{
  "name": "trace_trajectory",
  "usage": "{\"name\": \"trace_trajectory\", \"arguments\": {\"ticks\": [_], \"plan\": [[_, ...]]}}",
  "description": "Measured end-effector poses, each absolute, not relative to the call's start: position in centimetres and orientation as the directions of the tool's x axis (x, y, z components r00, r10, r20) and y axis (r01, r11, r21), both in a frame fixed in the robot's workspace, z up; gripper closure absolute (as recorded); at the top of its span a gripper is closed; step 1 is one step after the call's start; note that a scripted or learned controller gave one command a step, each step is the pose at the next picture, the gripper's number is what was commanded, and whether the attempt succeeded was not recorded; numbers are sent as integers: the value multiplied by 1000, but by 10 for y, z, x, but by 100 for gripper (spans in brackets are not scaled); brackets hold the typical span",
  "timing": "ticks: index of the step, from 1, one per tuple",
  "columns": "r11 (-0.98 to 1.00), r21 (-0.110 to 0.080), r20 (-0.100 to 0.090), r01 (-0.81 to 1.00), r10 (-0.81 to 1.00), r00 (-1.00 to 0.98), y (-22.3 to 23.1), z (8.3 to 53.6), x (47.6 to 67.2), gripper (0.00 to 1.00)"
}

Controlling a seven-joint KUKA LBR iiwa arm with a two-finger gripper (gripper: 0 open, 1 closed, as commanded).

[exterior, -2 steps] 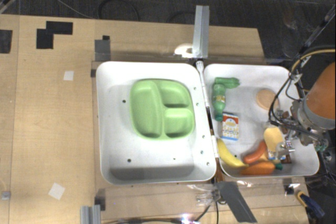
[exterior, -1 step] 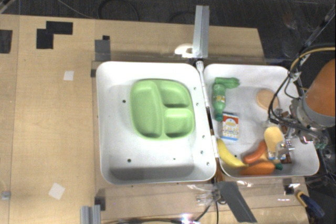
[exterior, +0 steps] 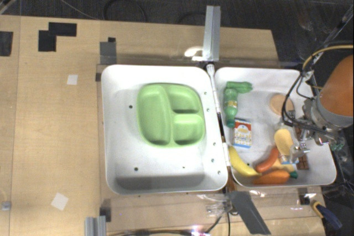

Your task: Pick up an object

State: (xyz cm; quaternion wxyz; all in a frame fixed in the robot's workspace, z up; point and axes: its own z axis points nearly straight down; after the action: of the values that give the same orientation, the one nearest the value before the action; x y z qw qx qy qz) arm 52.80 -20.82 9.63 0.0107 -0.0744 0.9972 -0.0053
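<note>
The right bin (exterior: 260, 78) holds several small objects. A green bottle (exterior: 232, 98) lies along its left wall, with a small printed carton (exterior: 243, 134) just below it. A banana (exterior: 240, 163) and an orange carrot (exterior: 272, 177) rest at the front edge. A red-orange sausage-like piece (exterior: 269, 158) lies above the carrot. A pale yellow piece (exterior: 284, 141) sits beside a tan round item (exterior: 278, 103). My gripper (exterior: 296, 153) hangs low over the bin's front right, right next to the yellow piece and the carrot's tip. Nothing is visibly held.
The left bin (exterior: 110, 119) holds a green divided plate (exterior: 168, 114). A metal post (exterior: 212, 36) stands behind the seam between the bins. Cables (exterior: 301, 85) loop off the arm's orange-banded wrist (exterior: 338, 91) over the right bin's far right corner.
</note>
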Motion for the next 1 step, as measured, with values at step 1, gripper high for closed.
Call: {"name": "trace_trajectory", "arguments": {"ticks": [1], "plan": [[989,-15,-30,-145,-145,-989,-208,96,502,0]]}}
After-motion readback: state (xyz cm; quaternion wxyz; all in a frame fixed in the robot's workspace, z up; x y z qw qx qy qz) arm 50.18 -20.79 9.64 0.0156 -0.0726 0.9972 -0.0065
